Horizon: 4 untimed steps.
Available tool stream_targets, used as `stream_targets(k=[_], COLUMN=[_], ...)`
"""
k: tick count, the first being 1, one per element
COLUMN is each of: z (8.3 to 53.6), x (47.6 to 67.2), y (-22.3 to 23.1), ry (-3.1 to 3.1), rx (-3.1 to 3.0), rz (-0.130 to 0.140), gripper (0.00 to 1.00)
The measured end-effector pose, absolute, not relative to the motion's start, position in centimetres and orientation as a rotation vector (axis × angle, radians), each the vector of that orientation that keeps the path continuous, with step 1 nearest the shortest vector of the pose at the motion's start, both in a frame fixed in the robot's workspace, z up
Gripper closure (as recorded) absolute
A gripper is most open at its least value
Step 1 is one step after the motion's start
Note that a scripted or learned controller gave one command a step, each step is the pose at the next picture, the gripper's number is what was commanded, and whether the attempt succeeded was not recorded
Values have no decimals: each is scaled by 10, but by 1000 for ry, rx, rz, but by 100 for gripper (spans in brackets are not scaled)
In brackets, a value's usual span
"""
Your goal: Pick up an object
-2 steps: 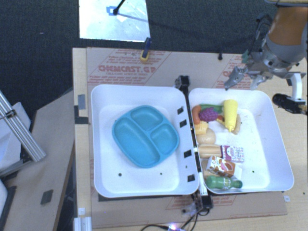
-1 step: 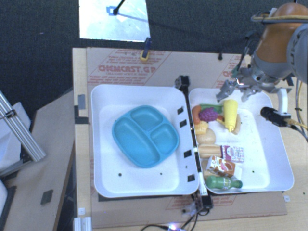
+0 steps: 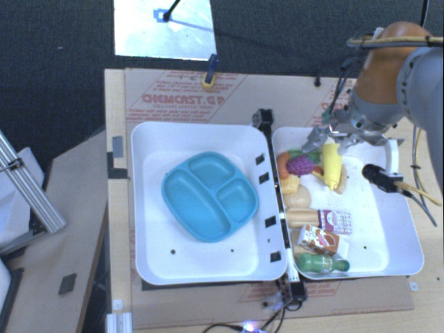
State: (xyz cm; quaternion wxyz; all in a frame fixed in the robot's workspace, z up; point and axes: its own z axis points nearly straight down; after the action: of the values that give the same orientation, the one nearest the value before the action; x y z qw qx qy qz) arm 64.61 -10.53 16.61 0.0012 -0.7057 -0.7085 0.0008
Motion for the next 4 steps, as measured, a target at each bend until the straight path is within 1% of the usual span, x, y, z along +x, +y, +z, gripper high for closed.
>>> stream_targets(k=[1, 2, 3, 4], z=[107, 91, 103, 149], x=[639, 645, 646, 653], y=[-98, -101, -103, -98], ry=[-2220, -2236, -2240, -2229], rx=[-2217, -2232, -2238, -2219], rz=[4, -10, -14, -5], gripper=[0, 0, 100, 100])
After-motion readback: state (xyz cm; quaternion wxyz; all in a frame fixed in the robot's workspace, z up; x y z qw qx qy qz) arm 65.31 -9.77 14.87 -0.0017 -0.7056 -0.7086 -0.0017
